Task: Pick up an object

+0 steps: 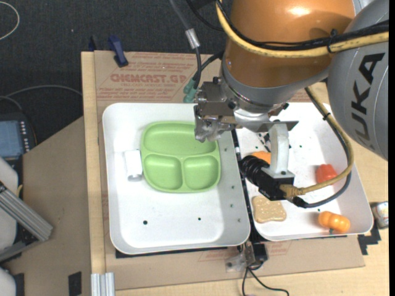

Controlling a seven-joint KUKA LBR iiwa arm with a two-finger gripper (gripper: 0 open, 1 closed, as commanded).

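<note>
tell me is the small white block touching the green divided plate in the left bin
Apart. The camera view shows the white block just left of the green plate, a thin strip of bin floor between them.

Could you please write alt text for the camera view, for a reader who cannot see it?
A grey and orange arm reaches over two white bins, its gripper above a green divided plate in the left bin. The right bin holds a toast-shaped piece and orange items.

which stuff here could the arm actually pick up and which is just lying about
Pickable: green divided plate, small white block, toast slice, orange pieces.
Just there: two white bins, blue clip, cables.
</note>
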